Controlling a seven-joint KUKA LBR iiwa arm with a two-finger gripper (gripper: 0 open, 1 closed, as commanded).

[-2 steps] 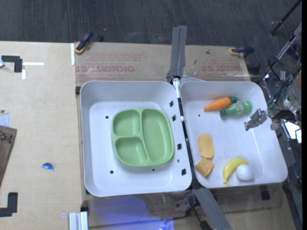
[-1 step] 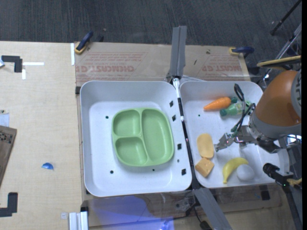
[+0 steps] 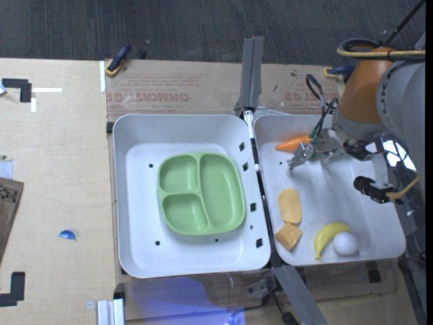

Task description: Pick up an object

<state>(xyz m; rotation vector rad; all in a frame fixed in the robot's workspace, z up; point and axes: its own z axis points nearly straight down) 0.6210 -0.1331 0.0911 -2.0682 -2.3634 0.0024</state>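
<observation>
Pale wooden bench on a dark grey carpeted floor, bearing a strip of printed brown cardboard along its far side and two shallow white plastic bins set side by side, touching along a central divider. The left bin holds a light green three-compartment plastic tray, lying flat near its middle. The right bin holds the candidate objects: an orange carrot-shaped toy at the far edge, a flat yellow-orange oval piece near the divider, a tan wedge-shaped block just below it, a yellow banana, and a white egg-shaped ball touching the banana's near end. The grey arm with its orange band reaches in from the right and carries the two-finger gripper low over the far part of the right bin, just beside the carrot's thick end. The fingers appear slightly parted, with nothing visible between them, so no object is held. The step in hand is judged to be the approach to a grasp, the carrot being the nearest target; the lift is not yet done. The next move probably calls for centring the fingers across the carrot's body, descending, and closing before rising; a slim rounded shape lying close to the bin wall may slip or roll aside. Small items on the bench include a blue-and-yellow tool and a blue scrap.
</observation>
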